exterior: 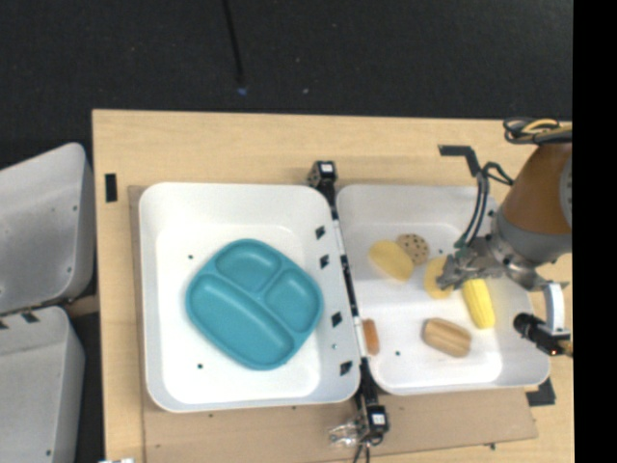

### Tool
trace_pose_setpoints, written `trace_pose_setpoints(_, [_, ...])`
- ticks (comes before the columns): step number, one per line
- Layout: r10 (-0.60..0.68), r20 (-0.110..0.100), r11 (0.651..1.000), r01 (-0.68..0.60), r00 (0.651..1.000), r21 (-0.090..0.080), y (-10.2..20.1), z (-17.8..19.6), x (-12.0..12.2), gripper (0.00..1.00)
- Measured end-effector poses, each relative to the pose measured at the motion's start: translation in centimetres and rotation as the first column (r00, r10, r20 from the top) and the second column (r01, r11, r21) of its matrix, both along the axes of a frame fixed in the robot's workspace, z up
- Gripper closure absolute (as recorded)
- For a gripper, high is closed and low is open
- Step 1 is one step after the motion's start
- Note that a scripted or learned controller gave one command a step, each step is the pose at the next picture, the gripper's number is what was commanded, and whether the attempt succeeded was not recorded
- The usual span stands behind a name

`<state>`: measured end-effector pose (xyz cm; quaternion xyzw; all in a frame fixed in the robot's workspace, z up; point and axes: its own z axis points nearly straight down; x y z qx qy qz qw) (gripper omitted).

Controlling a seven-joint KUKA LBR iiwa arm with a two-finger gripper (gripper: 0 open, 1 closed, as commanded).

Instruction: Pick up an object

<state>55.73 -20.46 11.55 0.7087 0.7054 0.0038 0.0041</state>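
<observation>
The right bin [405, 379] holds several toy foods. A pale yellow lump [390, 258] lies beside a speckled cookie [415, 247]. A yellow corn cob [479, 303] and a tan bread roll [446, 337] lie nearer the front. A small orange piece [370, 336] rests against the bin's left wall. My gripper [451, 271] is low in the bin, right over a small yellow piece [439, 280] that it partly hides, just left of the corn cob.
In the left bin [159, 355] lies a teal compartment tray [254, 303]. A black-clipped divider [339, 268] separates the bins. The grey arm with its orange band [536, 196] and cables crosses the right bin's far right side.
</observation>
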Motion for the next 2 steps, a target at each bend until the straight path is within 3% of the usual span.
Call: trace_pose_setpoints(2, [0.008, -0.004, 1.000, -0.008, 1.000, -0.003, 0.1, 10.8, 0.4, 1.00])
